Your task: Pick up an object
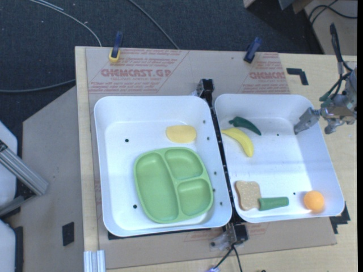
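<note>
While the gripper hangs over the right bin's far right rim, whether its jaws are spread I cannot tell; nothing sits between them. That edge position probably keeps the bin open for choosing a target. Inside lie a banana touching a green pepper, toast under a green stick, and an orange alone, the least crowded pick. A green tray and yellow piece occupy the left bin.

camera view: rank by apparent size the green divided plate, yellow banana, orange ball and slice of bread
1. Green divided plastic plate, by far.
2. Yellow curved banana.
3. Tan bread slice.
4. Small orange ball.
Banana and bread look close.
</note>
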You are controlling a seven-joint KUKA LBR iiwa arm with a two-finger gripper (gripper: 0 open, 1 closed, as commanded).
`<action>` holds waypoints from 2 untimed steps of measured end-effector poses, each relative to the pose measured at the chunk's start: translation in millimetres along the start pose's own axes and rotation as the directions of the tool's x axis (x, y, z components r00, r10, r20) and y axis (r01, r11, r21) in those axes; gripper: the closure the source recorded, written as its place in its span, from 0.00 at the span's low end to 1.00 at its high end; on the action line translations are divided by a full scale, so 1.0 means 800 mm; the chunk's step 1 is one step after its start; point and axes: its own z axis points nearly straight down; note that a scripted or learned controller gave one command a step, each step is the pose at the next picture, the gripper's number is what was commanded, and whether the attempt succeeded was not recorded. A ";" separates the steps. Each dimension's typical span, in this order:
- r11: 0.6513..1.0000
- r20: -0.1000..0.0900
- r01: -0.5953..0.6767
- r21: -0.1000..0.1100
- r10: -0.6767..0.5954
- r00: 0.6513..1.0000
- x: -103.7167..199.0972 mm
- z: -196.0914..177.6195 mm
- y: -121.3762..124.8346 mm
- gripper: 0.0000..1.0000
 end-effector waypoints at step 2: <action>1.000 0.002 0.003 -0.008 -0.003 1.000 -0.010 0.063 0.006 0.00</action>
